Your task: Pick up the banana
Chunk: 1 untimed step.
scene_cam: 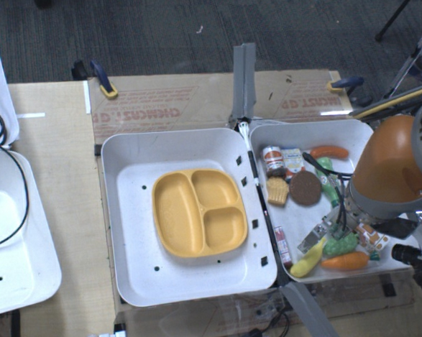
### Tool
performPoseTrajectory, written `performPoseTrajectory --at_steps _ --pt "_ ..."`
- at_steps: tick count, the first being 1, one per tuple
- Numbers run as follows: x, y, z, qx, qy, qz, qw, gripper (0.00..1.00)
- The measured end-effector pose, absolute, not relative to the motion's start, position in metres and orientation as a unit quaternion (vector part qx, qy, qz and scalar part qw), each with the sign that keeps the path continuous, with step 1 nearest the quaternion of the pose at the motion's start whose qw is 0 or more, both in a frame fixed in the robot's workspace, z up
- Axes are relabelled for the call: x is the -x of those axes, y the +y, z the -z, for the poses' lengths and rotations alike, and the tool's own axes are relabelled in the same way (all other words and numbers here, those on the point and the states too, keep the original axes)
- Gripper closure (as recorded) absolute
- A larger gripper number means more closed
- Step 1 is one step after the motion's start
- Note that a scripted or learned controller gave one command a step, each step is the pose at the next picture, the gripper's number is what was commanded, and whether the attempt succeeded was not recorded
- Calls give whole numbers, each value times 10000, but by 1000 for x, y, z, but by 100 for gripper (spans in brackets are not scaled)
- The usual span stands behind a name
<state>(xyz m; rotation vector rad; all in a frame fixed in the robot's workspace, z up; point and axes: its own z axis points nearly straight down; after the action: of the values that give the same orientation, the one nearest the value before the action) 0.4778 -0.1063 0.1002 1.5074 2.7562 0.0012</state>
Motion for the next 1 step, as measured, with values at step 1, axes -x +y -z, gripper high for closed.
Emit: performPoseTrajectory --at_steps 1 --pt "-477 -101 -91 -5959 8030 7 -10 0"
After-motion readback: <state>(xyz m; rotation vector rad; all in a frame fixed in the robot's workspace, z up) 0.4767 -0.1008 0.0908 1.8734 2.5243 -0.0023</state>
